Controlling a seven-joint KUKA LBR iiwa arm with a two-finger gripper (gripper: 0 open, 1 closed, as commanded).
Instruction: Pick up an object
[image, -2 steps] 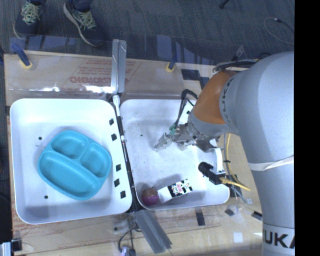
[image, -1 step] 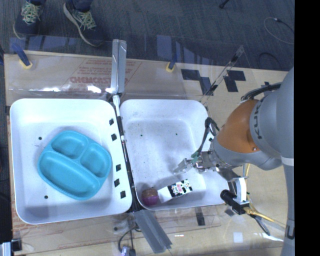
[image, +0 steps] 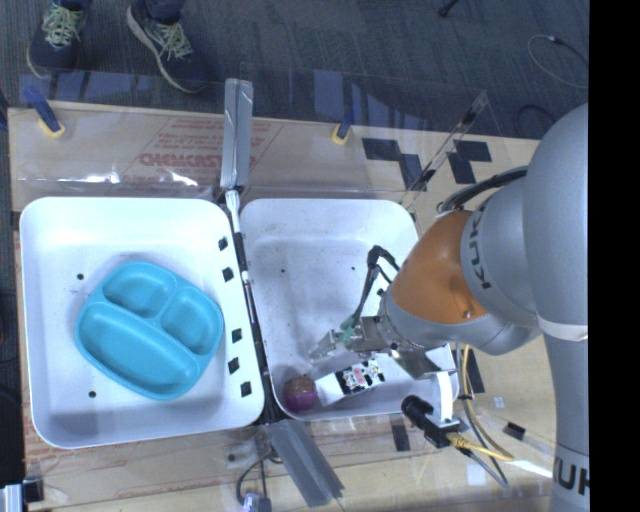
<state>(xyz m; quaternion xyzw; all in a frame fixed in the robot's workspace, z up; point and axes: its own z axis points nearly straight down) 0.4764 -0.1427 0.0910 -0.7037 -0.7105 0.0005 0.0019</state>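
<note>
A top-down, slanted view of a bench with two shallow white bins side by side. The right bin (image: 300, 240) holds the things to be picked. A small round ball (image: 299, 392), dull purple with a brownish patch, sits in the bin's near-left corner, close to the front wall and to the divider between the bins. Just to its right lies a small flat black-and-white patterned item (image: 360, 378), tilted, its exact nature too small to tell.

The rest of the right bin's floor, toward the back and the left wall, is bare white with faint specks. The ball has little room around it: wall in front, divider to the left, the patterned item to the right.

The left bin (image: 40, 300) holds a light blue divided tray (image: 148, 328) with three compartments, lying flat near the middle.

The grey arm (image: 540, 250), with its orange band, reaches in from the right and hangs over the right bin's near-right part. Its gripper (image: 340, 345) points left, just above and beside the patterned item, near the ball. Whether its hand is released or clenched cannot be told; nothing can be seen held.
</note>
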